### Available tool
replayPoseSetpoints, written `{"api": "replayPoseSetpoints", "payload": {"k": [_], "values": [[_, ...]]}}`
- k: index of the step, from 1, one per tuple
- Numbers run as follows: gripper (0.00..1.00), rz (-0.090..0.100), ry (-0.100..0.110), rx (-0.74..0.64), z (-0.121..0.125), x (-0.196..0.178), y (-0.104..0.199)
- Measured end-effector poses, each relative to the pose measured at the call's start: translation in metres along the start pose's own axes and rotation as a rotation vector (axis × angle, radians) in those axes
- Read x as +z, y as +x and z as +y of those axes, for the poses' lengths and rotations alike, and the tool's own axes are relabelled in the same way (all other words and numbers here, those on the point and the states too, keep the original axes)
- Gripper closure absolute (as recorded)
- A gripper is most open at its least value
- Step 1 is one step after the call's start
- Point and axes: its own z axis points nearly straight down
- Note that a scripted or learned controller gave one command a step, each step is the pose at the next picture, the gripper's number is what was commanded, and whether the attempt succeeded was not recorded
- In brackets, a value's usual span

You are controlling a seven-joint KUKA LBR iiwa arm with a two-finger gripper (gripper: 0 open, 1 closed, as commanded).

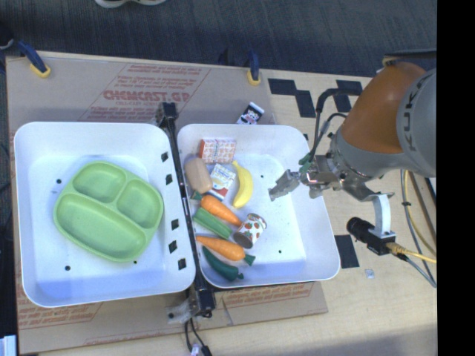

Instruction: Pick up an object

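The right bin (315, 221) holds a pile of toy food along its left side: a small orange and white box (217, 150), a tan bread-like piece (197, 175), a yellow banana (243, 185), two carrots (220, 210) (225, 249), a green cucumber (211, 225) and a brown and white cupcake-like toy (251, 230). My gripper (291, 183) hangs over the right half of this bin, to the right of the banana and apart from it. I see nothing held in it.
The left bin (30, 199) holds a green divided plate (109, 209). A black divider (175, 191) runs between the bins. A small printed card (251, 114) lies on the bench behind the right bin. The arm's orange band (378, 117) is over the bench at right.
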Motion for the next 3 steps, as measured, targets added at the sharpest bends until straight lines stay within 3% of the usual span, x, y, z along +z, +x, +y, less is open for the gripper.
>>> {"api": "replayPoseSetpoints", "payload": {"k": [3], "values": [[0.00, 0.000, 0.000, 0.000, 0.0000, 0.0000, 0.0000]]}}
